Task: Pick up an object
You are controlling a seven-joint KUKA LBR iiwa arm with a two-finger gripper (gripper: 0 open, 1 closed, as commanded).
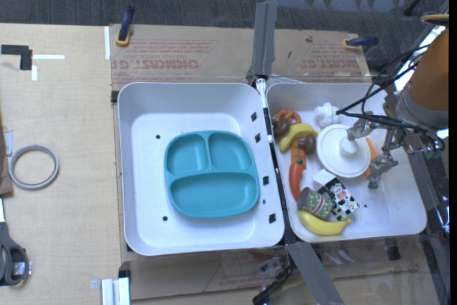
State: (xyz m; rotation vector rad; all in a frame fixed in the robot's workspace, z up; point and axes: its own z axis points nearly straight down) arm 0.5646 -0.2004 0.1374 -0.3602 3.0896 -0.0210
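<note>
White plastic forms two shallow bins set side by side on a bench. The left bin (128,153) holds one teal plate (212,173) with three compartments, lying flat near the bin's middle. The right bin (407,211) holds a crowd of small objects. A grey arm with an orange band reaches in from the right, and its metal two-finger pincer (373,150) hangs over the right half of this bin. Its two fingers stand spread apart with nothing between them. Just to the pincer's left, touching or nearly touching one finger, sits a round white dish (341,151) with a small knob at its centre. Two yellow bananas lie in the bin: one (295,135) left of the dish, one (323,223) near the front wall. One red-orange pepper (295,179) lies between them. A black-and-white spotted toy (340,201) and a green packet (316,202) rest just above the front banana. A small white figure (325,113) sits behind the dish.
</note>
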